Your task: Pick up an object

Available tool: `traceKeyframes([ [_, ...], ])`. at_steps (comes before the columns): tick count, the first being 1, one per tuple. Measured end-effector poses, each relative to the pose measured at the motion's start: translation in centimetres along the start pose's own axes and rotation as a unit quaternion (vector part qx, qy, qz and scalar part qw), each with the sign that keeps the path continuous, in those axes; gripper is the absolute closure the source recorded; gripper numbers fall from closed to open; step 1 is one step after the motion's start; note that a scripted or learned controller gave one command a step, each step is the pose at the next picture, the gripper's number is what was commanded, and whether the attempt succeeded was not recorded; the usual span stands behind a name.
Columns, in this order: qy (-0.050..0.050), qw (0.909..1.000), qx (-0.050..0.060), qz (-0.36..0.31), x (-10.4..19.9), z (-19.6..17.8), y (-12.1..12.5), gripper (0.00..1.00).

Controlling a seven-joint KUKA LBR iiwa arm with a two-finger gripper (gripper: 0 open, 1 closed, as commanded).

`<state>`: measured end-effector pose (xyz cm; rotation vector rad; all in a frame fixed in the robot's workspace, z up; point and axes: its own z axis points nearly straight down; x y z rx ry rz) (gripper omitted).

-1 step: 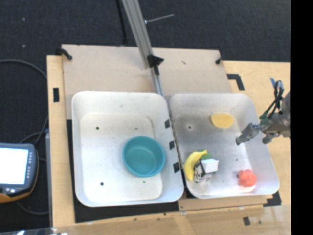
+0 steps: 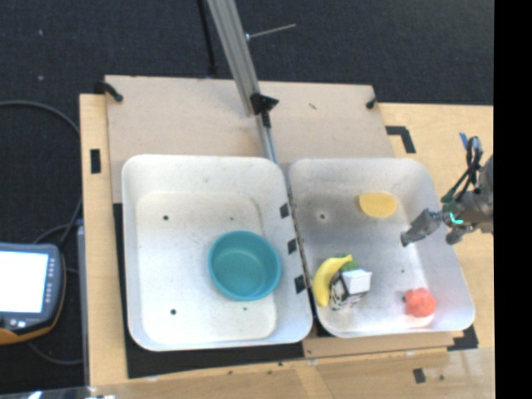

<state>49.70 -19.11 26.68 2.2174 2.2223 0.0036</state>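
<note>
1. The right bin [image 2: 332,181] is the landmark; the left bin [image 2: 150,223] sits touching its left side.
2. The gripper [image 2: 438,227] reaches over the right bin's right rim, about halfway down that edge. Its two fingers stand apart with nothing between them.
3. A yellow disc [image 2: 378,204] lies in the right bin's upper middle, left of the gripper and apart from it.
4. A banana [image 2: 327,276] lies near the right bin's lower left, touching a small white box [image 2: 355,283].
5. A red ball [image 2: 420,302] rests in the right bin's lower right corner.
6. A blue bowl [image 2: 243,264] sits in the left bin, near the right bin's left wall.
</note>
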Motion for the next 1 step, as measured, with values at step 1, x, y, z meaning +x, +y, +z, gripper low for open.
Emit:
traceKeyframes([
  [1,-0.001,1.0,0.002,0.001,0.41,4.45,-0.44,0.0],
])
